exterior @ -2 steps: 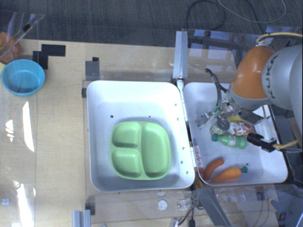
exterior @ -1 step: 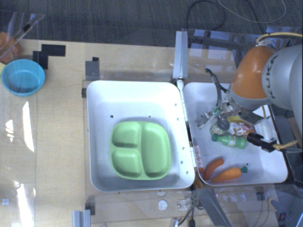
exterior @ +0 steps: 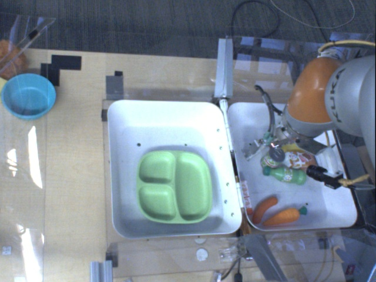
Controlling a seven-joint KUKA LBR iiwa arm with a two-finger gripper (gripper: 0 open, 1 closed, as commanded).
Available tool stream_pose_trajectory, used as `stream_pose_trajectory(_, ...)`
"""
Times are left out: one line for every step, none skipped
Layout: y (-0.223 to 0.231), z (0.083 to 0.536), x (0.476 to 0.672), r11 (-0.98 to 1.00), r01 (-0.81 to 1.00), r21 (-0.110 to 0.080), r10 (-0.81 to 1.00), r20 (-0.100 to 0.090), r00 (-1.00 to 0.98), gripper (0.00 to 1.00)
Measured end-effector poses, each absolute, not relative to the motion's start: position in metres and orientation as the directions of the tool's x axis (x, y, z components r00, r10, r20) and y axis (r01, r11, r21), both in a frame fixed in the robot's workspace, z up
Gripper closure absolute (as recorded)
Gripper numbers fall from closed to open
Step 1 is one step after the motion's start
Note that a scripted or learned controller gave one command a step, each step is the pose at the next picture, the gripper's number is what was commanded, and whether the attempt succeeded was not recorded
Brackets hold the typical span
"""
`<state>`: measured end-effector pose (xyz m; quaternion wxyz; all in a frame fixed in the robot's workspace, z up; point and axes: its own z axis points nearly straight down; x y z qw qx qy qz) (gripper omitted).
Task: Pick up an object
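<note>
My gripper [exterior: 264, 147] hangs low inside the right bin [exterior: 248, 121], near its middle, under the orange band of the arm. A green bottle [exterior: 286, 175] lies on its side just below and right of the gripper. A yellow and red packet [exterior: 295, 152] lies at the gripper's right, partly hidden by the wrist. Near the bin's front edge lie a red sausage [exterior: 264, 205] and an orange carrot [exterior: 283, 217], side by side. Nothing can be seen held in the gripper.
The left bin [exterior: 154, 121] holds a green divided plate [exterior: 175, 185]. A blue bowl [exterior: 28, 96] stands on the bench at the far left. The arm's grey body covers the right bin's far right corner. A metal divider [exterior: 223, 69] rises between the bins at the back.
</note>
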<state>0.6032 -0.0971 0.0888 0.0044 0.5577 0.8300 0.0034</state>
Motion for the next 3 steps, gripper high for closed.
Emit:
stream_pose_trajectory(-0.0971, 0.0888, 0.6032, 0.378, 0.926, 0.011, 0.926, -0.004, -0.378, 0.0)
stream_pose_trajectory(-0.0971, 0.0888, 0.6032, 0.378, 0.926, 0.011, 0.926, -0.004, -0.378, 0.0)
stream_pose_trajectory(-0.0971, 0.0888, 0.6032, 0.378, 0.926, 0.011, 0.926, -0.004, -0.378, 0.0)
